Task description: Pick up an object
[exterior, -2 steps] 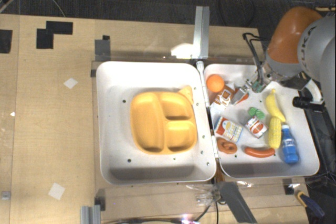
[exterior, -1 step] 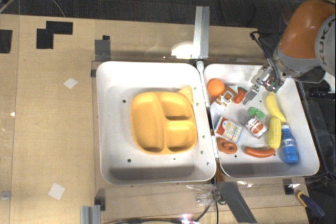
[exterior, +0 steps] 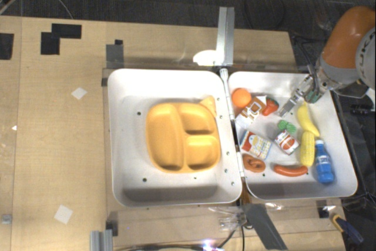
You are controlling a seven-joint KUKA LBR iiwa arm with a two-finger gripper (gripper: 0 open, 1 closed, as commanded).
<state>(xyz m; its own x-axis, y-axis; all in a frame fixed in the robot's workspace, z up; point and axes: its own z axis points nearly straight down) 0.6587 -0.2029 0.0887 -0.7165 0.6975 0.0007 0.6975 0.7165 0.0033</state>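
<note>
The camera view shows the gripper [exterior: 292,104] low over the right bin [exterior: 346,176], its fingers slightly parted with nothing between them. Crowded below are an orange ball [exterior: 240,97], a small carton [exterior: 254,108], a banana [exterior: 306,119], a corn cob [exterior: 307,148], a blue bottle [exterior: 323,162], a sausage [exterior: 290,170], a pretzel [exterior: 254,164] and a red-white can [exterior: 286,141]. The left bin [exterior: 123,126] holds a yellow divided tray [exterior: 182,136].
</note>
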